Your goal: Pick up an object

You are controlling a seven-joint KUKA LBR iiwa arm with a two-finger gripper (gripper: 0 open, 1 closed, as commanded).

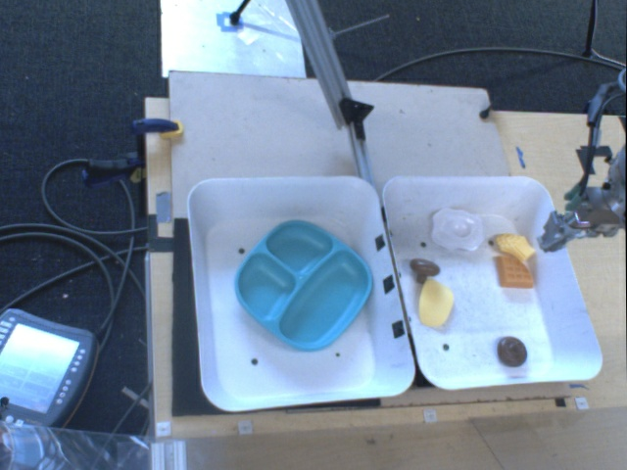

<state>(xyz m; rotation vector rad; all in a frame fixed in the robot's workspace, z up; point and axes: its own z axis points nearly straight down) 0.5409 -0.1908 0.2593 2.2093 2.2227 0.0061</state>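
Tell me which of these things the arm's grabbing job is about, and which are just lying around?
Part of the job:
gripper at the right bin's edge
clear lid
yellow piece
waffle
yellow wedge
small brown piece
brown cookie

Just lying about:
blue divided plate in the left bin
handheld screen
cables

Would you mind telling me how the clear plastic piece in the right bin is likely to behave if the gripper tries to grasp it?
The clear plastic piece looks thin and hollow, so probably light and easily squashed. Its glossy, rounded surface may slip between fingers. Lying low and flattish, it seems unlikely to roll.
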